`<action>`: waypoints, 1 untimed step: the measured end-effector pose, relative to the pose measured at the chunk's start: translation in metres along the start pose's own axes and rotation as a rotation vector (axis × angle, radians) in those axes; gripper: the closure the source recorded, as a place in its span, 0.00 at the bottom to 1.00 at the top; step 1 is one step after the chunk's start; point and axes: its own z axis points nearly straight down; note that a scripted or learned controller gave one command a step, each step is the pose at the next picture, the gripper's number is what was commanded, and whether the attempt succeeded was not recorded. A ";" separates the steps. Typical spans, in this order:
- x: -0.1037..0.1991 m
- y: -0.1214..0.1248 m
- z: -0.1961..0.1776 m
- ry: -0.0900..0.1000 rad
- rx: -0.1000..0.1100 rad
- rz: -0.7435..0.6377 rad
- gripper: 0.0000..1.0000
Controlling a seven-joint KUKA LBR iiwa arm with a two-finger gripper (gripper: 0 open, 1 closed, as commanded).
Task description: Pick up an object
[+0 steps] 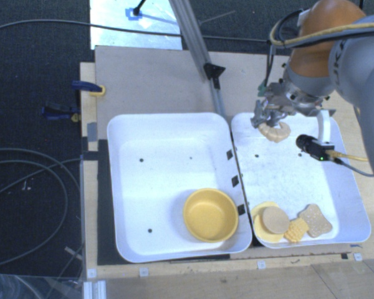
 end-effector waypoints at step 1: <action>0.054 0.009 0.004 0.000 0.001 0.000 1.00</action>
